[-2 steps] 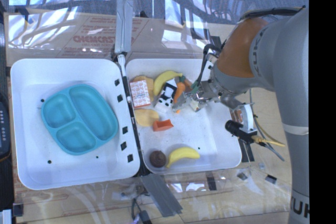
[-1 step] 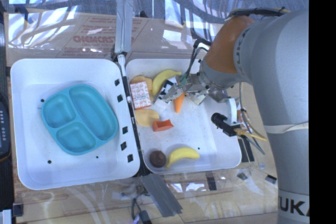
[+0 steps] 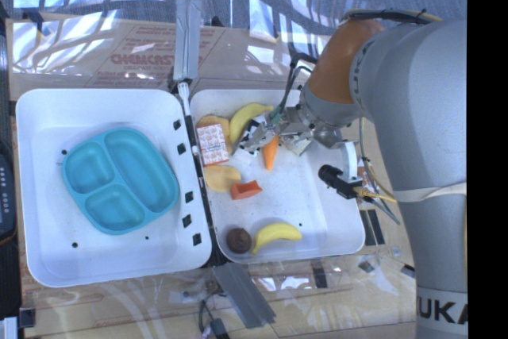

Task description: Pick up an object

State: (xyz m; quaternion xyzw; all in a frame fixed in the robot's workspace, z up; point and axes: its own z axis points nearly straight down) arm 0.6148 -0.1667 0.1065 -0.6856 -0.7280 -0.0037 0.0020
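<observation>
A: Target first. We take it to be the carrot [image 3: 270, 152], lying in the upper middle of the right bin [image 3: 343, 228], its tip pointing down.

B: Agreed, it sits right under the gripper [image 3: 279, 129]. Clenched on it?

A: We can't tell. The wrist covers that spot, so we can't say whether it is let go or grasping anything. We won't call it held.

B: Fine. Neighbours?

A: A black-and-white toy [image 3: 252, 139] just left of the carrot, touching or nearly so. A banana [image 3: 244, 120] curves above that. A small box [image 3: 212, 144] lies at the left wall and a yellow slice [image 3: 221, 176] below it. A red block [image 3: 246, 189] lies near the slice.

B: Crowded there, so we'd judge the slanted reach is meant to slip in between the toy and the carrot.

A: Likely. Down at the front wall a second banana [image 3: 278, 234] touches a brown ball [image 3: 238, 238], well apart from the gripper.

B: Left bin [image 3: 32, 171]?

A: It holds a blue tray [image 3: 119, 179] with three compartments, and we see nothing in them. It is well away from the arm [image 3: 413, 115], so we'd judge it a drop spot at most.
</observation>
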